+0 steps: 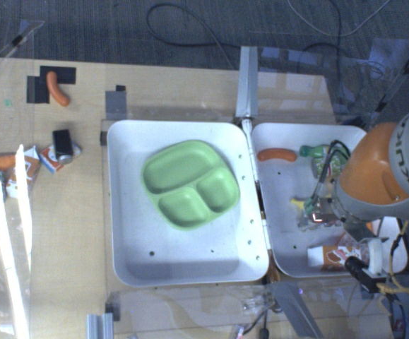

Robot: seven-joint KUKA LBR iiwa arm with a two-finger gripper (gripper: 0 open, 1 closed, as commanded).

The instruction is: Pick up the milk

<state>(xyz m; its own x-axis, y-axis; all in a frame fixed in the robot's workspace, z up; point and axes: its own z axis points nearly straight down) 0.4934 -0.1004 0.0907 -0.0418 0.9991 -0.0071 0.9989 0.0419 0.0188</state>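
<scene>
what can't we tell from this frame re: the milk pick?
- Tool: in the camera view it is small and shadowed under the orange band; finger state unreadable.
- Milk: no item in the right bin is identifiable as it. The carton-like item at the near edge is partly behind the arm, label too small.
- Green item: partly covered by cables, identity unclear.
- Grasp contact: unreadable.

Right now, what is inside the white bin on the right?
In the right-hand white bin lie an orange sausage-shaped toy, a green item and a small white-and-orange carton. The grey-and-orange arm covers the bin's far side.
</scene>
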